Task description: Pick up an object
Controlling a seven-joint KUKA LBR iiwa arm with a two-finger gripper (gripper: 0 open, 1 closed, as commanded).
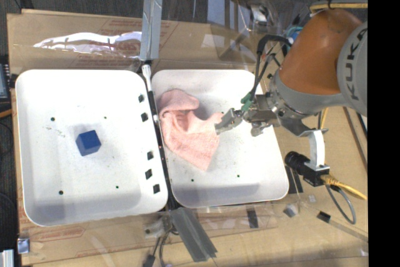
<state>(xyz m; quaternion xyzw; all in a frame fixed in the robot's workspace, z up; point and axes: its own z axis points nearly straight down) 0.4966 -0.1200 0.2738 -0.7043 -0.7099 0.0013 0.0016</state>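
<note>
- The arm (pixel 325 53) reaches in from the right and hangs over the right bin (pixel 250 187), wrist turned so the gripper (pixel 224 124) points left and down toward the bin's contents.
- A pink cloth (pixel 184 131) lies crumpled in the right bin, bunched against the bin's left wall and trailing to a corner nearer the front. It is the likeliest thing to be picked, judging by where the gripper is aimed.
- The gripper tip sits right at the cloth's right edge, touching or just overlapping it. Whether its fingers are spread or clenched cannot be told from this slanted view, and no fold of cloth can be made out between them, so no grasp can be claimed.
- Approaching at the edge makes sense: a loose fold there gives something to pinch, whereas the flat middle would offer little.
- A blue cube (pixel 89 142) sits alone in the left bin (pixel 37 197), well apart from the arm, untouched.
- Both bins rest side by side on the table (pixel 75 28), their inner walls meeting at a divider.
- Risk, as a judgement: soft cloth can slip out of a shallow pinch on lifting.
</note>
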